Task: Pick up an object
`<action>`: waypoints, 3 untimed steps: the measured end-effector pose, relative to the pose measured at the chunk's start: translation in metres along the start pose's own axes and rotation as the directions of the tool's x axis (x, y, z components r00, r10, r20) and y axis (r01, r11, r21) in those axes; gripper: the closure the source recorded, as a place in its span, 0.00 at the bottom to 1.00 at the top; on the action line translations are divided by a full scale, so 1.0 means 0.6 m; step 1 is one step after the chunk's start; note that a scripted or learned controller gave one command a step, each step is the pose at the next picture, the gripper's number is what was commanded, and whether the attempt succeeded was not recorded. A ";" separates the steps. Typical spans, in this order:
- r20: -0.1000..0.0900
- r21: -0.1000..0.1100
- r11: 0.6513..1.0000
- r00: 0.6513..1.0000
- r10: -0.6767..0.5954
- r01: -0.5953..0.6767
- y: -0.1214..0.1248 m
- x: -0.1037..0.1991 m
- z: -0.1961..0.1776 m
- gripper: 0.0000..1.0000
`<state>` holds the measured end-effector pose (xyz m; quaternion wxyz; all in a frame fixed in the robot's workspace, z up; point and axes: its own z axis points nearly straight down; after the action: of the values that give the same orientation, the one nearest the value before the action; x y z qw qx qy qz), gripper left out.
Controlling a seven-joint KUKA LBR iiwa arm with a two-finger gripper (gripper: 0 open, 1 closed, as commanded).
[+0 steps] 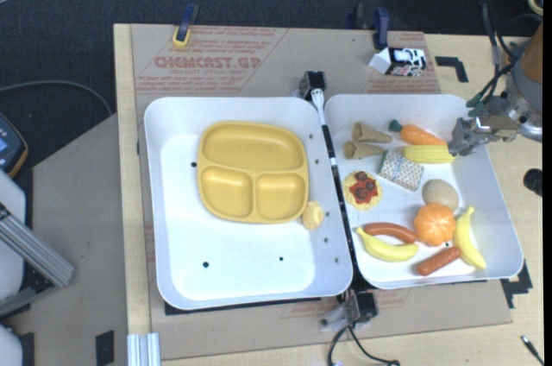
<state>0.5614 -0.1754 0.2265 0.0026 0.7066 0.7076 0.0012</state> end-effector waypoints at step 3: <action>-0.004 0.001 1.000 1.000 -0.006 0.006 0.122 0.286 0.006 1.00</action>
<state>0.6346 -0.0040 0.2230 0.0009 0.7045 0.7097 0.0022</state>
